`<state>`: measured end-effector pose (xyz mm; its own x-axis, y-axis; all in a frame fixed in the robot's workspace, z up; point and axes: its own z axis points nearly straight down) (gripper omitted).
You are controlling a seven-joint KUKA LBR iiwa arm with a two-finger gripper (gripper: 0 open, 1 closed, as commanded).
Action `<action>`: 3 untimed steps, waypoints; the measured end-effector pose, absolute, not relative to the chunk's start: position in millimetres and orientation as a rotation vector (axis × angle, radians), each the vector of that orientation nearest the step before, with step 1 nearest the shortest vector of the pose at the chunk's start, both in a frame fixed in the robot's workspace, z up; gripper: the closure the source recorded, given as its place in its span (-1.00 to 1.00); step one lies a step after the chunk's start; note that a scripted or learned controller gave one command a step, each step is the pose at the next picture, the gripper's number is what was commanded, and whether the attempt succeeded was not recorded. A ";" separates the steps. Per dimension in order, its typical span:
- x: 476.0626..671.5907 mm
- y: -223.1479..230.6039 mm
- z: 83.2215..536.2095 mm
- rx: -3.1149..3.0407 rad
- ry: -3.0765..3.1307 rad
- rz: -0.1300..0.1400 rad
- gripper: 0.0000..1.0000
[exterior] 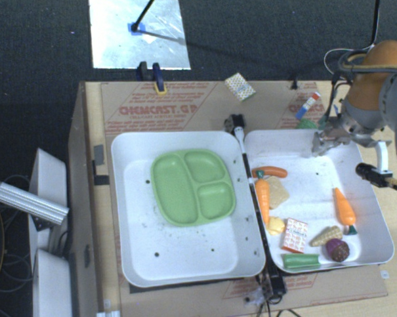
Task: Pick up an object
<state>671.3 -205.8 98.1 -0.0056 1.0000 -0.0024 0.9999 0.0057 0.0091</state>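
The right bin (367, 180) holds several toy foods. A carrot (345, 207) lies at its right side. An orange sausage (270, 172) and a second carrot (262, 194) lie by its left wall, beside a tan slice (277, 193). Along the front sit a yellow piece (275, 225), a red-and-white box (294, 236), a green stick (299, 260), a tan corn piece (326, 235) and a purple onion (338, 249). My gripper (321, 142) hangs over the bin's back right part, apart from all of these, with nothing seen in it.
The left bin (138, 210) bears a green divided plate (193, 186). Behind the bins on the cardboard lie a small patterned packet (239, 86) and a red-and-blue item (308, 107). The arm (373, 94) and its cables occupy the right rear corner.
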 end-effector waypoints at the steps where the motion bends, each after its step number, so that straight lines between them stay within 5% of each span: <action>1: 671.2 -205.7 98.0 2.209 2.223 0.007 -1.00; 3: 669.9 -205.2 86.5 2.215 2.226 0.003 -1.00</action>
